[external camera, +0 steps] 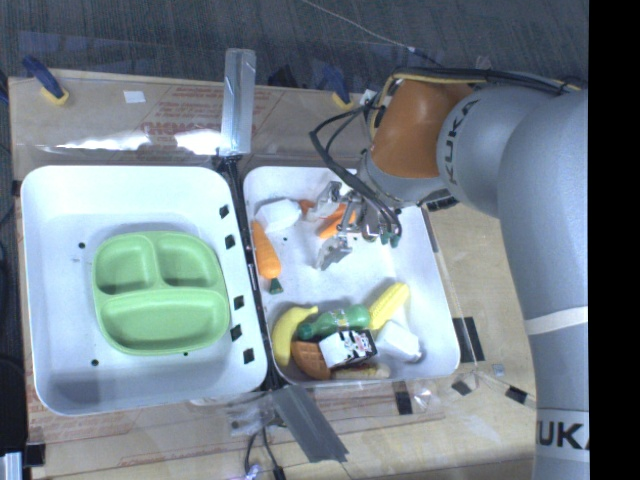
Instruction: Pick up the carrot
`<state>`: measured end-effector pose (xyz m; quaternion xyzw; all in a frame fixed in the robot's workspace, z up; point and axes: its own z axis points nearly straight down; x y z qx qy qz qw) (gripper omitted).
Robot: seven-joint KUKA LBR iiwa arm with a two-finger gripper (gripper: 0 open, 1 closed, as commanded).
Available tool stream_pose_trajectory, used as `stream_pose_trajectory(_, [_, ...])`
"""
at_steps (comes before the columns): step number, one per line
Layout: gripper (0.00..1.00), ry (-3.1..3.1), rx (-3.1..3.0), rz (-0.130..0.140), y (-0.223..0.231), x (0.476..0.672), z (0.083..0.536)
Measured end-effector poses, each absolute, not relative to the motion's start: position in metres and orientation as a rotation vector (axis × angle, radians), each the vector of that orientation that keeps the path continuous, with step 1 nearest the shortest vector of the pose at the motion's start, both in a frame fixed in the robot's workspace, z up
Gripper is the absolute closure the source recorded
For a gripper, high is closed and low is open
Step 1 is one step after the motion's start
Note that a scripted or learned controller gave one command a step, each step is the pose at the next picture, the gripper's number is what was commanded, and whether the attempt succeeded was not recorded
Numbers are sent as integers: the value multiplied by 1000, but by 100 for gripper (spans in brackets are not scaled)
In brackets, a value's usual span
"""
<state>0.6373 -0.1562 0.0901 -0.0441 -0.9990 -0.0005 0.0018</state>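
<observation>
The carrot (266, 251) is lying in the right bin (435, 268), along its left wall, green stem end toward the banana (291, 325). The gripper (345, 236) is hovering right of the carrot, apart from it, fingers seemingly spread and pinching nothing. The carrot is judged a light, stiff, smooth toy, best taken across its thicker middle.
</observation>
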Motion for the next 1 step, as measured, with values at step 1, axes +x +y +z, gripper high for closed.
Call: stream_pose_trajectory(1, [100,-3145,-127,2,-155,641,105])
